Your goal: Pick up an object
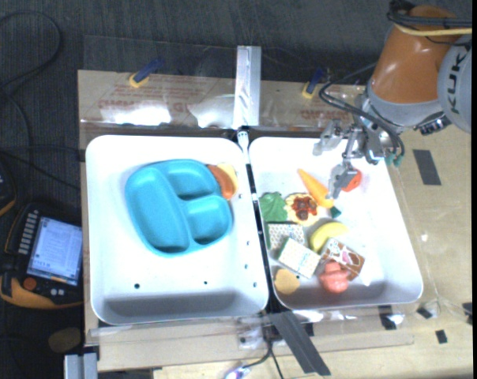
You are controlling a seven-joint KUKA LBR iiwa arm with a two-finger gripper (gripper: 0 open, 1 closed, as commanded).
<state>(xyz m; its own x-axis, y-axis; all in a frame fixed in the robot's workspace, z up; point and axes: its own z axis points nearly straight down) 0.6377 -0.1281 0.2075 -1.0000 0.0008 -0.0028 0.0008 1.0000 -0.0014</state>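
A wooden bench (444,235) on dark carpet bears two white bins. The hand (343,178) hangs over the right bin (396,235), fingers closed on a small red-orange object (350,181). "KU" shows on the arm (416,61).

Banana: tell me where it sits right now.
The banana lies in the right bin, just below the carrot and above the red-and-white packet.

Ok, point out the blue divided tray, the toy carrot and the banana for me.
blue divided tray (178,205), camera view, on the ridge between its compartments.
toy carrot (312,185), camera view, on the middle of its orange body.
banana (327,234), camera view, on the middle of its yellow curve.
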